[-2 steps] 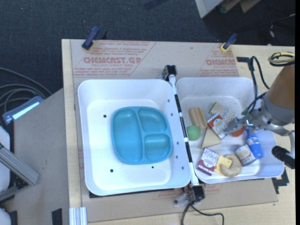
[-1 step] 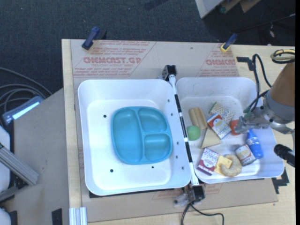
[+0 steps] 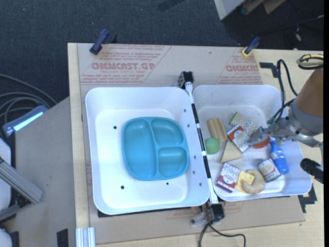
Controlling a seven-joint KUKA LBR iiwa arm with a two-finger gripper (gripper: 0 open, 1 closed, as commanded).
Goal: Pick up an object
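Note:
The right bin point(image 3: 226, 94) holds several small items. Among them are a tan bun-shaped piece point(image 3: 217, 129), a green ball point(image 3: 212, 145), a red and white packet point(image 3: 238, 137), a patterned box point(image 3: 241, 121) and a pale wedge point(image 3: 231, 152). There are also a maroon box point(image 3: 229, 176), a yellow block point(image 3: 248, 178), a ring-shaped pastry point(image 3: 254, 187), a small can point(image 3: 267, 169) and a blue bottle point(image 3: 278, 158). My gripper point(image 3: 258, 135) is low over the bin's right-middle, just right of the red and white packet and above a red item point(image 3: 262, 143). Nothing is visibly held.
The left bin point(image 3: 103, 107) holds a blue divided plate point(image 3: 155, 148). A black divider rail point(image 3: 196, 133) runs between the bins. The arm point(image 3: 308, 112) comes in over the right bin's right rim. Clips point(image 3: 99, 41) and cables sit on the board's edges.

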